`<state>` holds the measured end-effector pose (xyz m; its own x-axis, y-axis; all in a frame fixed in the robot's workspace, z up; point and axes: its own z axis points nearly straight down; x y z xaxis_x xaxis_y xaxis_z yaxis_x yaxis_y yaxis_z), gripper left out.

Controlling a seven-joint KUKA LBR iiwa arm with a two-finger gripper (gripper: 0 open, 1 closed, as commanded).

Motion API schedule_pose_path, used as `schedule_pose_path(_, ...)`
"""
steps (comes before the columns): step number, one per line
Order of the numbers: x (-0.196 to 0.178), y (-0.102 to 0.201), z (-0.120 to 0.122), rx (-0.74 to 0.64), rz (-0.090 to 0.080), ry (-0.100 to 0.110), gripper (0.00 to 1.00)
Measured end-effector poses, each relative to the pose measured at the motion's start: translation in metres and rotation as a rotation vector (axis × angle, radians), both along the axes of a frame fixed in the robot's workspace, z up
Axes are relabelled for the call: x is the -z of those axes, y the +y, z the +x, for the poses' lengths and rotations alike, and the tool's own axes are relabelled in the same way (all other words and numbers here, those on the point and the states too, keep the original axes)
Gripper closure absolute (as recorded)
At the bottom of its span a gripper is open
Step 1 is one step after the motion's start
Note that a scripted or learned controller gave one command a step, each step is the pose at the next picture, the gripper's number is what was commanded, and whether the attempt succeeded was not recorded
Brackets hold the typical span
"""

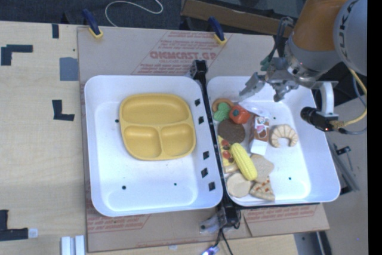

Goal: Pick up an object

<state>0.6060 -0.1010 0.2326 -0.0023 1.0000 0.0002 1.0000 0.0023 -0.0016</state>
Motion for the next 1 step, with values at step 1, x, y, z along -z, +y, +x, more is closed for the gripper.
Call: schedule_pose_path(1, 0.0841, -0.0247, -0.0276, 0.004, 0.001, 0.011, 0.0)
